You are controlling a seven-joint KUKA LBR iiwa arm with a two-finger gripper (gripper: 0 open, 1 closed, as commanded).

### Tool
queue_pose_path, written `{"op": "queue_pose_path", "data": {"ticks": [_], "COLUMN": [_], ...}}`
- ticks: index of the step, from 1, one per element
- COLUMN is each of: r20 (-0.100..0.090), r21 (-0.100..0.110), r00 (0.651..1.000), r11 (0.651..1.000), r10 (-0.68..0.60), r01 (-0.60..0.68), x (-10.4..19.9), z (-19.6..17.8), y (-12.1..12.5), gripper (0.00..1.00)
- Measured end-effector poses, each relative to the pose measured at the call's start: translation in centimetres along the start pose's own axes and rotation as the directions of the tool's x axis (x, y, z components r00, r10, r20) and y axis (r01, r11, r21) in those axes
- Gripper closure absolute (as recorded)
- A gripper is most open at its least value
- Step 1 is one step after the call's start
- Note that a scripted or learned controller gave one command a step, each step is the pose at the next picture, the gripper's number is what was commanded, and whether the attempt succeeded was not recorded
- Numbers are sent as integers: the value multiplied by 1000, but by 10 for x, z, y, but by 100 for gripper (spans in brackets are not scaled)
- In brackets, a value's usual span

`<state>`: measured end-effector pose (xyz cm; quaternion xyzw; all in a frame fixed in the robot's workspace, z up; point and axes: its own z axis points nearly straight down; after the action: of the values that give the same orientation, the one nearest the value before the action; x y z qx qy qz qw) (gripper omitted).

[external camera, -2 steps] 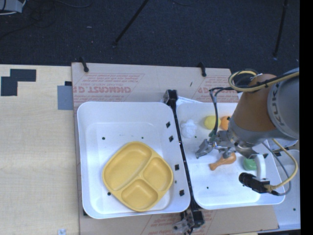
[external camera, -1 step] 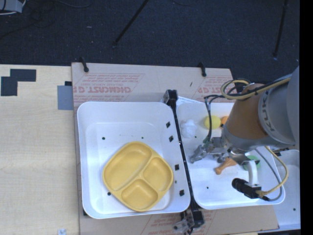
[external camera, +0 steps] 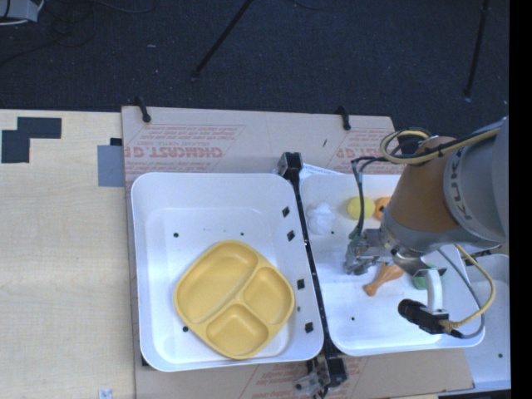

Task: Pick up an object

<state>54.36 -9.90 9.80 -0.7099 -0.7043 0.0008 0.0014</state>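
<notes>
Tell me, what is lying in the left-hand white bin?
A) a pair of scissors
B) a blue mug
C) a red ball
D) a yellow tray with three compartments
D: the left bin holds a yellow divided tray with three compartments, lying flat on its floor; the arm works over the right bin.

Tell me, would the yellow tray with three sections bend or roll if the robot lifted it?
The yellow tray looks like moulded plastic, so it would probably stay stiff and feel light. It lies flat in the left bin, so rolling seems unlikely. Its wide, shallow shape may be hard for the hand to grip.
</notes>
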Motion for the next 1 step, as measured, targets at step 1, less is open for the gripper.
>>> {"op": "queue_pose_path", "data": {"ticks": [1], "r20": [0], "r21": [-3], "r00": [1000], "r11": [1000], "r10": [-9], "r01": [9], "x": [9], "z": [-53], "y": [3], "gripper": [100]}}
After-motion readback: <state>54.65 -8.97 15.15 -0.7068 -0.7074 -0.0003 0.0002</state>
